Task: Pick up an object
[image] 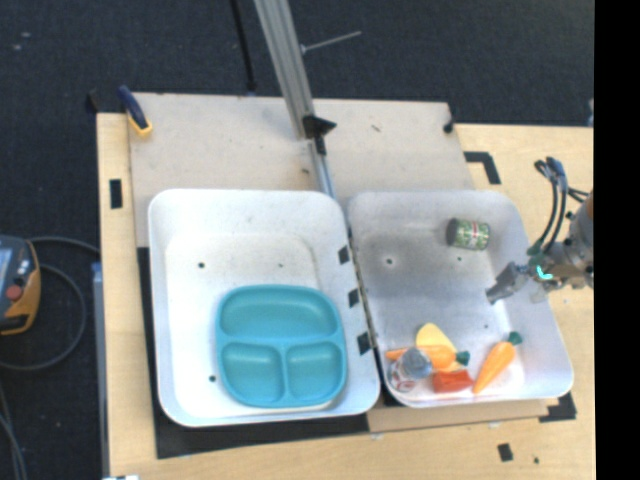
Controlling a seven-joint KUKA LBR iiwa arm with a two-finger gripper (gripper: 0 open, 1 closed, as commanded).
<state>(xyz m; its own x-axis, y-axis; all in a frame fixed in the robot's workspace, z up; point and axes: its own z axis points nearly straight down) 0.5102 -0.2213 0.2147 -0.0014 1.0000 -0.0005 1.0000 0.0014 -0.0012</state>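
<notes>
Camera view, looking down: the gripper hangs at the right bin's right edge, holding nothing; whether it is released or clenched cannot be told. A green can lies nearby; toy carrot and other small toys cluster at the bin's near edge. A blue divided plate sits in the left bin.

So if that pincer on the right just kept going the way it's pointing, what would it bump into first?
The pincer seems to point left and slightly down over the right bin. Probably it would meet that bin's bare floor first; the green can and carrot lie off that line. Its height is unclear.
</notes>
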